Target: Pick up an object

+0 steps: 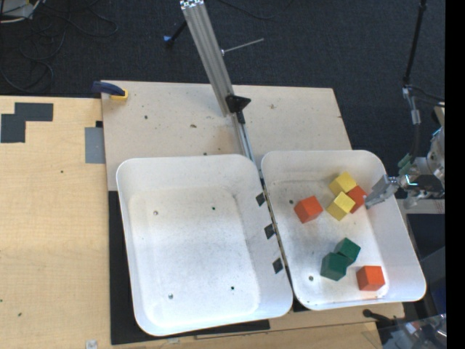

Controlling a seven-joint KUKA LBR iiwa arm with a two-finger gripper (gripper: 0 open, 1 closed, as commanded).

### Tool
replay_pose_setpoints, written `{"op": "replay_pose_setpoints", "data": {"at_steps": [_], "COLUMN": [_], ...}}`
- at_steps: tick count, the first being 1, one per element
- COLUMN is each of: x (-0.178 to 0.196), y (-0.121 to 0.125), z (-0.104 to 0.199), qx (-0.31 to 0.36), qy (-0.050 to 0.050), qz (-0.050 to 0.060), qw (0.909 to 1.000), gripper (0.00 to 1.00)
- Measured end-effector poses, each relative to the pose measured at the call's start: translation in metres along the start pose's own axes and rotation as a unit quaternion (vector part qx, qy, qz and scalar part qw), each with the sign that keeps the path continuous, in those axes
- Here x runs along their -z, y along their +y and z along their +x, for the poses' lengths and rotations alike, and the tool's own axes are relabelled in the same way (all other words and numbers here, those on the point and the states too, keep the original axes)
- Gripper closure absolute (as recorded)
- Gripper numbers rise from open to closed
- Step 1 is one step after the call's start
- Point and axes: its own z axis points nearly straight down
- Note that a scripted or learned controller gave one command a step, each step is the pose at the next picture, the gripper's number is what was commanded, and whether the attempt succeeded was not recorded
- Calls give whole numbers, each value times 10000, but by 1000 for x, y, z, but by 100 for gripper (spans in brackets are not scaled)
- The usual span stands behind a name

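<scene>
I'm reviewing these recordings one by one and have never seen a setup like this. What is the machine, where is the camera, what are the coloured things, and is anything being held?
This is a single picture from one camera fixed above a bench, looking down at a slant. Two shallow white bins sit side by side: the left bin and the right bin. The machine is a robot arm that reaches in from the picture's right; its gripper, the grasping part, sits at the right bin's right edge. Whether its fingers are open or shut is too small to tell, and nothing is seen held.

The right bin holds small blocks: two yellow blocks, an orange block to their left, a red-orange block against the yellow ones next to the gripper, two green blocks, and another orange block near the front corner. The job is to pick one up.
</scene>
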Motion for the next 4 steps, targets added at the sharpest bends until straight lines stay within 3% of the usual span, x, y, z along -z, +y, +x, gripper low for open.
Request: {"op": "replay_pose_setpoints", "data": {"at_steps": [1, 4], "x": [2, -169], "y": [1, -10], "z": [0, 14], "qx": [-5, -6], "qy": [-7, 6], "qz": [-24, 12], "qw": [10000, 10000], "gripper": [0, 0]}}
